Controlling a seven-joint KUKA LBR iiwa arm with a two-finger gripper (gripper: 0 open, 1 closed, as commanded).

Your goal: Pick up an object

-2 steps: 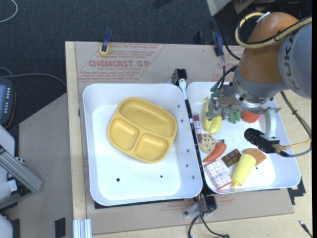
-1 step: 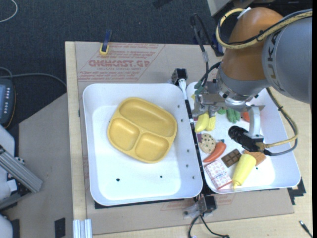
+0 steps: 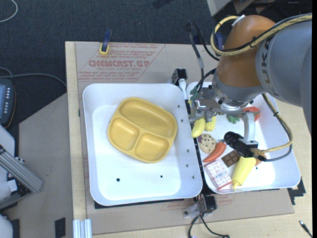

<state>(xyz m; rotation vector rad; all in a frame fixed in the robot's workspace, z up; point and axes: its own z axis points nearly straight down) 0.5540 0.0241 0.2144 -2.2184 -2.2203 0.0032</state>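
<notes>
Task object: none is designated; the candidates are the toy foods lying in the right bin (image 3: 290, 175). The likeliest target, as a judgement, is the small yellow piece (image 3: 197, 128) just above the cookie (image 3: 207, 143), since the gripper (image 3: 205, 114) stands directly above that piece; a second yellow, corn-like piece (image 3: 211, 123) lies just above and to the right of the cookie, touching or nearly touching the first.

Gripper state: the wrist body hides the tip; how far it is open cannot be told, and no object is seen held in it.

Other items: a red chili (image 3: 214, 153) lies just below the cookie; a brown chocolate square (image 3: 230, 158) lies below and to the right of the cookie; a pink-and-white packet (image 3: 218, 173) lies further below the cookie; a yellow bottle-like piece (image 3: 242, 170) lies well to the lower right of the cookie; a green piece (image 3: 233, 117) and a red piece (image 3: 252, 110) lie to the upper right of the cookie, partly under the arm.

Left bin (image 3: 94, 133): left of the cookie; it holds a yellow divided plate (image 3: 142, 129).

Progress: approach complete or nearly so; no object appears lifted; grasp, lift and clearance from the bin remain, as far as can be judged.
</notes>
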